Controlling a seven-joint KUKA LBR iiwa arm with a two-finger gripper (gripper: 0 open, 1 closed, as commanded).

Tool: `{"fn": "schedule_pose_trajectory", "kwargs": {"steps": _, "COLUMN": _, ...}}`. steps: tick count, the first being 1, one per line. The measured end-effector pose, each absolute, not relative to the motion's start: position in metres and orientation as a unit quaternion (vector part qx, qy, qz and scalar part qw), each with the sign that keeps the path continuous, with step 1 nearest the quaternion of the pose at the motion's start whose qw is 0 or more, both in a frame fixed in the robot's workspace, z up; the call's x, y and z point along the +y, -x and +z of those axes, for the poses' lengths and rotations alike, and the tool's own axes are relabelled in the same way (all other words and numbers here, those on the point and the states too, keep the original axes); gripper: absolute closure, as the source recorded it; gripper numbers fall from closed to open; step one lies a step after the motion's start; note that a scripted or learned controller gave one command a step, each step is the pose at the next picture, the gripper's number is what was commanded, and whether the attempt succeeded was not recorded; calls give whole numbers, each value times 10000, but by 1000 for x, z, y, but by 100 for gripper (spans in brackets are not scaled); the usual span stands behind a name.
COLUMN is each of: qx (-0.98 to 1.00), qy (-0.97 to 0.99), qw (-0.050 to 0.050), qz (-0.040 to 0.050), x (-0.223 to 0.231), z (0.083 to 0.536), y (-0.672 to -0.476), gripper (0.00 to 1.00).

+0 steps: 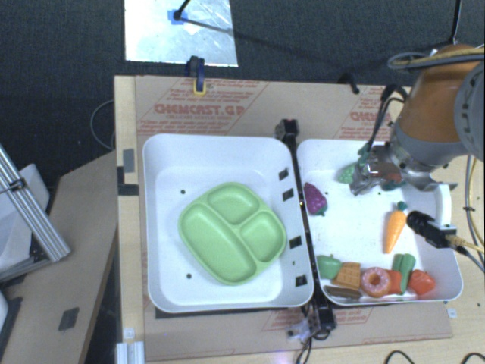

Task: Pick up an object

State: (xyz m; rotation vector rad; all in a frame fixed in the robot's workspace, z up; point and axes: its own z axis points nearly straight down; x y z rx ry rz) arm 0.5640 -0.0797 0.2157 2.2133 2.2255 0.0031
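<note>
My gripper (pixel 367 179) hangs over the back of the right bin (pixel 339 154), reaching in from the right. A small green toy (pixel 347 174) lies just to its left, close to the gripper; whether they touch is unclear. A purple toy (pixel 314 199) rests near the bin's left wall. An orange carrot (pixel 393 230) lies to the gripper's lower right. Along the front wall sit a green pepper (pixel 329 265), a tan waffle piece (pixel 348 274), a pink donut (pixel 375 280), a green vegetable (pixel 404 264) and a red tomato (pixel 421 282).
The left bin (pixel 163 275) holds a light green divided plate (pixel 231 233). A black divider with clips (pixel 297 203) runs between the bins. The middle of the right bin floor is bare white.
</note>
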Motion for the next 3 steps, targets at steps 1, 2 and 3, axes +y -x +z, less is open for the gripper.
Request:
{"fn": "schedule_pose_trajectory", "kwargs": {"steps": 1, "qx": 7099, "qy": -7043, "qw": 9, "qz": 14, "x": -32, "z": 211, "y": -591, "gripper": 100}}
{"fn": "schedule_pose_trajectory", "kwargs": {"steps": 2, "qx": 7103, "qy": -7039, "qw": 6, "qz": 17, "x": 24, "z": 221, "y": -601, "gripper": 100}}
{"fn": "schedule_pose_trajectory", "kwargs": {"steps": 3, "qx": 7093, "qy": -7049, "qw": 8, "qz": 16, "x": 53, "z": 235, "y": -623, "gripper": 100}}
